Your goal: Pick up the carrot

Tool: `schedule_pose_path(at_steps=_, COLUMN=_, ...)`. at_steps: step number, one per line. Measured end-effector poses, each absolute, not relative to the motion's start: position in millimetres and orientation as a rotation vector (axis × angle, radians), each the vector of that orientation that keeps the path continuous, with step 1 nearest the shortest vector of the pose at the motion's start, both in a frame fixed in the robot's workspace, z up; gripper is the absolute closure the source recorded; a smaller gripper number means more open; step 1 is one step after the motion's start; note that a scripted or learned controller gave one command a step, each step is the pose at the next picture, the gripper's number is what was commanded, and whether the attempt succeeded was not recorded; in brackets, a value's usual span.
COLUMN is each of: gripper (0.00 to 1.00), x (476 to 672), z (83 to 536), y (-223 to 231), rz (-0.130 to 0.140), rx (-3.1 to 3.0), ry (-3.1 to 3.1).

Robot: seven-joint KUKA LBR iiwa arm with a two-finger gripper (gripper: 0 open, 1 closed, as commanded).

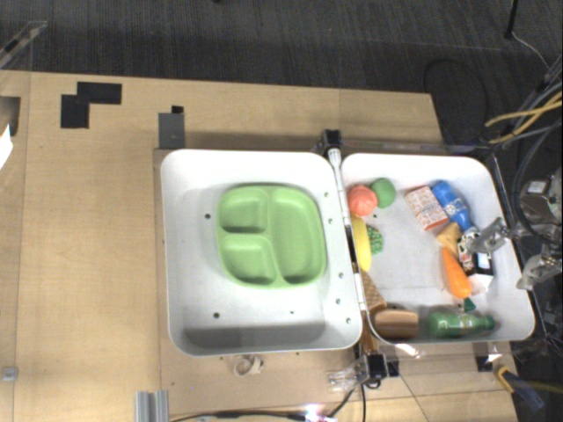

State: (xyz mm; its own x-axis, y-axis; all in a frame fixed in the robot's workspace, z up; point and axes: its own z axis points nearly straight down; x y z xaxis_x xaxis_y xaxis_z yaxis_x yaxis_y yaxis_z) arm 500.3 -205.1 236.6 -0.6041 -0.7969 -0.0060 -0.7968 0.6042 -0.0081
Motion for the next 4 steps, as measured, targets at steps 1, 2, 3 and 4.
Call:
schedule_pose_path(at_steps=1, gripper=0.0, x=490.9, z=140, y=-203, rz=0.003, rx=-1.685, ry=2.646)
schedule_pose_path(at_steps=2, gripper=0.0, x=495.6, z=90, y=-204, rz=-0.02, rx=-1.455, ry=2.76)
schedule_pose_path(at_steps=3, gripper=1.0, x=499.4, z=103, y=-202, rz=-0.026, rx=-1.46, ry=2.75)
schedule_pose_path(at_steps=4, gripper=0.0, x=499.2, z=103, y=-202, rz=-0.026, rx=-1.459, ry=2.751)
